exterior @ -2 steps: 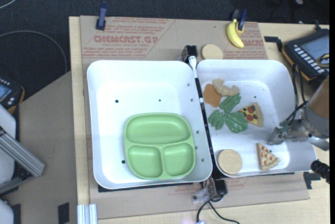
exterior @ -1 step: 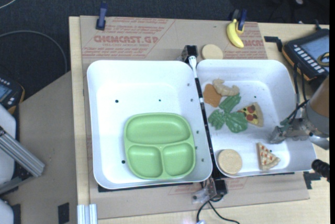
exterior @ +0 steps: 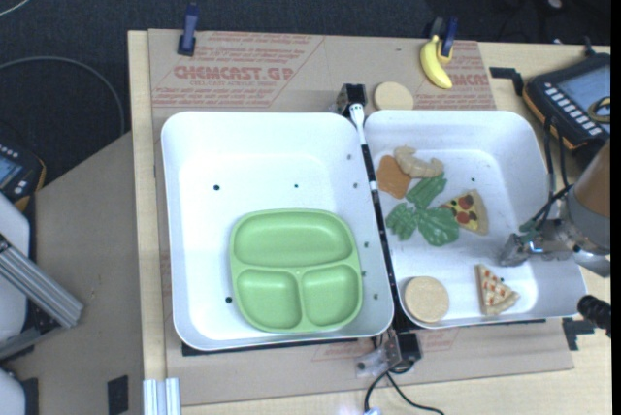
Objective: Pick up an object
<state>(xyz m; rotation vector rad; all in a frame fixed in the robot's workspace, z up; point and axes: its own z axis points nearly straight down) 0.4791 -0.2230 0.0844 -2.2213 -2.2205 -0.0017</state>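
The right bin (exterior: pixel 514 137) holds several toy foods. A green leafy piece (exterior: pixel 425 214) lies in its middle, with a pizza slice (exterior: pixel 467 209) beside it. At the back are a tan lumpy piece (exterior: pixel 417 164) and an orange-brown piece (exterior: pixel 391 177). A round tan biscuit (exterior: pixel 425 298) and a second pizza slice (exterior: pixel 495 289) lie near the front wall. My gripper (exterior: pixel 511 253) comes in low from the right edge. It hangs just above and right of the second pizza slice, and I see nothing held in it.
The left bin (exterior: pixel 194 161) holds a green divided plate (exterior: pixel 294 269). On the bench behind the bins lie a yellow banana (exterior: pixel 436 65) and a round tan disc (exterior: pixel 393 96). A black device (exterior: pixel 577 103) sits at the far right.
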